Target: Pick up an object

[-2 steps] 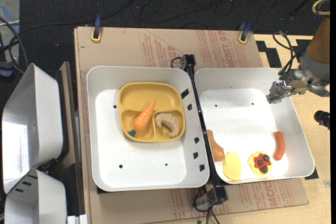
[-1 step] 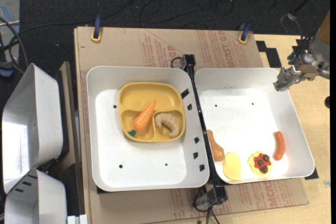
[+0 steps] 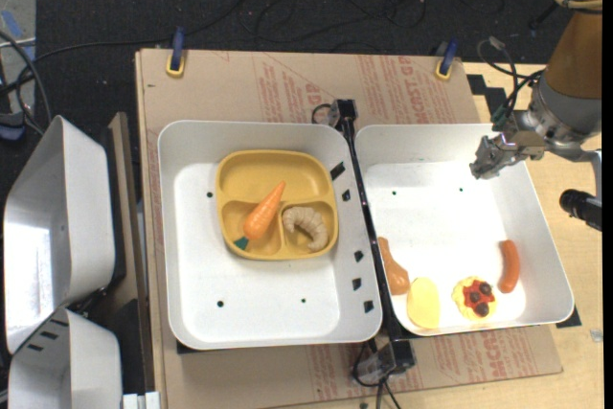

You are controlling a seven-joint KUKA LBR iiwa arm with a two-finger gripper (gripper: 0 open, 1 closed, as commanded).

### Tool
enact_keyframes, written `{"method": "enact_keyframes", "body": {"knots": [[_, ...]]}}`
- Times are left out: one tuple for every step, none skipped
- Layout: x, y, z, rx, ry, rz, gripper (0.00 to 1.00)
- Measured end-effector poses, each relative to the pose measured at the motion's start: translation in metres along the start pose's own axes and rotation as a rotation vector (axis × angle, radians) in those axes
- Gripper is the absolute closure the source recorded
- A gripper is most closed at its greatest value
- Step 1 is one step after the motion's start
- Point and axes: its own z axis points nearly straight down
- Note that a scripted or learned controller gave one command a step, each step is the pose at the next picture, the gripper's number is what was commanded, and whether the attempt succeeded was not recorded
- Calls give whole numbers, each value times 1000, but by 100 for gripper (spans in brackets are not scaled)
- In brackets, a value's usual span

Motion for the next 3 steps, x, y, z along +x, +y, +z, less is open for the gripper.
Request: {"method": "enact_keyframes", "body": {"knots": [[51,-10,-8,-1,1,-1,100],[99,-16,-15,-1,1,-1,100],[154,-14,-20,-2,0,-3,100]]}}
